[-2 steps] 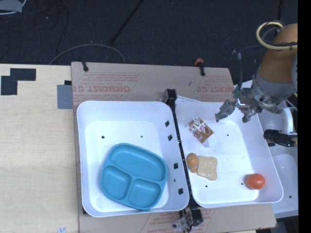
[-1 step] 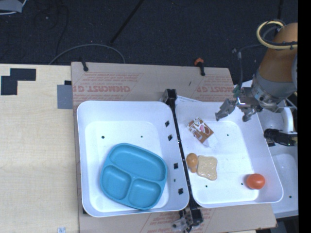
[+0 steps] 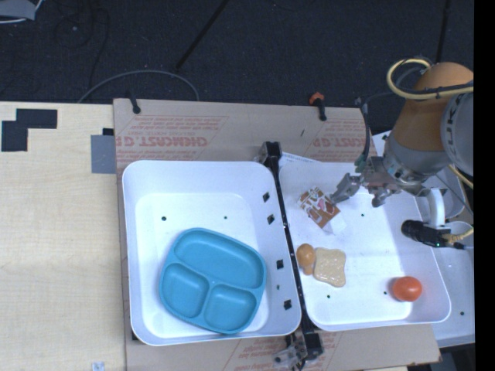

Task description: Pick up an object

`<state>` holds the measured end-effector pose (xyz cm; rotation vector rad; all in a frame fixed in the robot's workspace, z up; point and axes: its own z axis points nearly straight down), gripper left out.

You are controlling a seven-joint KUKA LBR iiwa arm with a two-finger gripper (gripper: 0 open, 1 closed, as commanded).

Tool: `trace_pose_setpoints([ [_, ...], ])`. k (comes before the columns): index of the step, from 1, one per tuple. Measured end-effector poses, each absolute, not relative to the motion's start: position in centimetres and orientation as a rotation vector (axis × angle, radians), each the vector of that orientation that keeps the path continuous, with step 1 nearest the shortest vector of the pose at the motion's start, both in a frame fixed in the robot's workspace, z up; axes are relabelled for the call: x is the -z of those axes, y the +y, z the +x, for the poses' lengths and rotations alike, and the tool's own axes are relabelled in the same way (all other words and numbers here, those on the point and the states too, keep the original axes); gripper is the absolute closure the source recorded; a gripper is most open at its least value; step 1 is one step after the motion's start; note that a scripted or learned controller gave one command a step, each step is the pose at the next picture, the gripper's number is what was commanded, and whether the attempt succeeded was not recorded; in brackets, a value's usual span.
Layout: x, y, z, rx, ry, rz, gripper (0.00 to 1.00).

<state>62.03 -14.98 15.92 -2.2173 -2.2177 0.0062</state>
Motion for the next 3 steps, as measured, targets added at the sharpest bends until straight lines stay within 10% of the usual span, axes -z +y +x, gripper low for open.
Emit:
trace_pose_setpoints([
  [2,-11.1,-15.7,62.2,0.014,-2.230,-2.227,0.00],
  [3,-12.3,-15.6,62.4,0.024,-2.232,-2.229,1.00],
])
